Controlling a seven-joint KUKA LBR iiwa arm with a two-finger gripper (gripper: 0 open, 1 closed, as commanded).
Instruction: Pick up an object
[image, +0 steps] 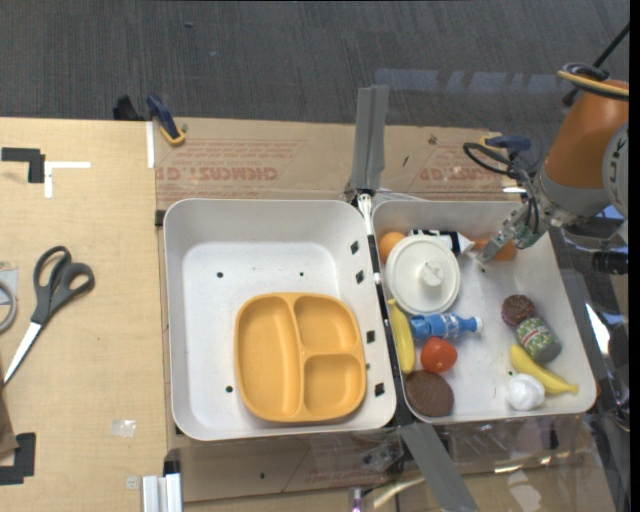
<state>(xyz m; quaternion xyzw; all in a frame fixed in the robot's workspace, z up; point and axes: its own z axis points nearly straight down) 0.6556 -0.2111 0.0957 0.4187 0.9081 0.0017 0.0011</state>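
Claw low over right shallow white bin at its far edge, touching small orange round object, finger state can't tell; yellow three-compartment plastic tray in left bin

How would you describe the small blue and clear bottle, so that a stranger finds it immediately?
Look in the right bin, the crowded one. Below the round white lid with a knob lies a small plastic bottle on its side, between the yellow banana at the bin's left wall and bare floor. It alone is blue and clear; the red ball sits just below.
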